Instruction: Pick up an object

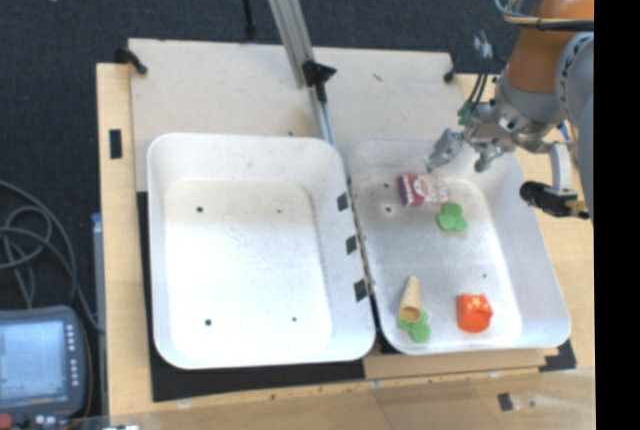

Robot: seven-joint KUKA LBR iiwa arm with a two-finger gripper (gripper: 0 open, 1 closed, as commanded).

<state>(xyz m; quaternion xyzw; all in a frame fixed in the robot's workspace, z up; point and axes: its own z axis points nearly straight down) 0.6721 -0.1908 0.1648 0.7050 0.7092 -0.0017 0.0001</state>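
Hand (466, 150) open, empty, above the red-and-white packet (422, 189) in right bin (540, 248); off-centre descent could nudge packet aside.

The gripper (462, 152) hangs with fingers spread over the right bin's (520, 248) far edge, just above a red-and-white packet (422, 189); nothing between them.
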